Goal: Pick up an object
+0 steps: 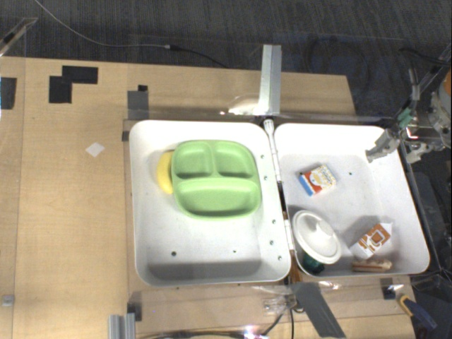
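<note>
Over the right bin's (pixel 353 136) far corner we see the gripper (pixel 385 147); whether it grips anything we cannot tell; a small carton (pixel 317 180) lies apart.

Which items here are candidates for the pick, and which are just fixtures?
Candidates: green divided tray, yellow item beside it, small carton, white cup, brown packet, brown stick.
Fixtures: left bin, right bin, metal post, gripper.

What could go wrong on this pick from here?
The gripper sits at the right bin's far corner, so descending there risks hitting the rim. The white bowl-like lid and small brown-orange carton hug the bin's near side, awkward for finger clearance. The yellow object is mostly hidden beside the green divided tray.
</note>
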`<act>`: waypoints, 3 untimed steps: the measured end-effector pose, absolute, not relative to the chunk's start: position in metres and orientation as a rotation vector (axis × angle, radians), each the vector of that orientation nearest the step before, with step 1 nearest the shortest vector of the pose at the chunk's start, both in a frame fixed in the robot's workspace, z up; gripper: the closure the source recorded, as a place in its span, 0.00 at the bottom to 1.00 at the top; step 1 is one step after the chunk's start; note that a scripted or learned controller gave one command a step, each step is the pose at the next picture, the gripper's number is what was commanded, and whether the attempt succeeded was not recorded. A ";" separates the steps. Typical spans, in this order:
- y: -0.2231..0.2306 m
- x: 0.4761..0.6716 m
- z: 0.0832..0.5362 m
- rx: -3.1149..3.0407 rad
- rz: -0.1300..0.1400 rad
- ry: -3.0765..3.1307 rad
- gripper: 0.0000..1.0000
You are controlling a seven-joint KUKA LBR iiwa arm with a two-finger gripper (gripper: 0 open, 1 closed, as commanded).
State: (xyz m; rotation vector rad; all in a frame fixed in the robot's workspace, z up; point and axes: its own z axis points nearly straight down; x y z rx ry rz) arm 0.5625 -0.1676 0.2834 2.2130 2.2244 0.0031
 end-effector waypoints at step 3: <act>-0.109 0.585 0.088 2.061 0.007 2.358 0.00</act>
